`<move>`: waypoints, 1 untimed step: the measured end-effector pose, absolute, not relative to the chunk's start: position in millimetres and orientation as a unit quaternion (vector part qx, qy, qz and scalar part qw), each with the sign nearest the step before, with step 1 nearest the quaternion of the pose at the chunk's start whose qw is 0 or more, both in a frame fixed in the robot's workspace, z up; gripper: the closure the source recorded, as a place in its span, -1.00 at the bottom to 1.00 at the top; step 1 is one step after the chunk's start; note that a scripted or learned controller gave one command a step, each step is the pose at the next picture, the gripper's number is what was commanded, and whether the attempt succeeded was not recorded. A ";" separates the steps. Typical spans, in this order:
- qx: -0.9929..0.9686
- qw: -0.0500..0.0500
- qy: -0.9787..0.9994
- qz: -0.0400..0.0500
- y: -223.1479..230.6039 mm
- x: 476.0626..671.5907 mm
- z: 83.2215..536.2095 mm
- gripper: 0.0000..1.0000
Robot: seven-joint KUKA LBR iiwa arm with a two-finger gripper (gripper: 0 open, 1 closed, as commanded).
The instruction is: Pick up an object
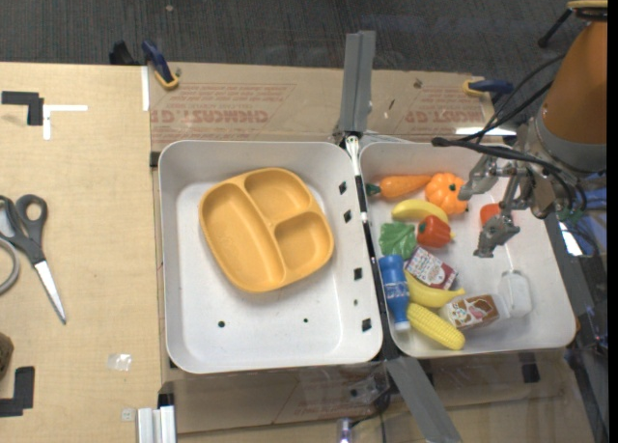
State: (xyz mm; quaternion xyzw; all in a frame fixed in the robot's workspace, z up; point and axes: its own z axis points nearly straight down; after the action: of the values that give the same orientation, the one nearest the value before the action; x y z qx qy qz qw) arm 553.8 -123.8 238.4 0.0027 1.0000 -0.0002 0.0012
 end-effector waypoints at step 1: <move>0.090 0.001 0.996 0.000 -100.0 555.7 92.1 -1.00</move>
State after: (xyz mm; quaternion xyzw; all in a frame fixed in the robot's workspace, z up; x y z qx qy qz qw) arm 555.7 -100.0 92.1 0.0897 0.9960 -0.0001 0.0013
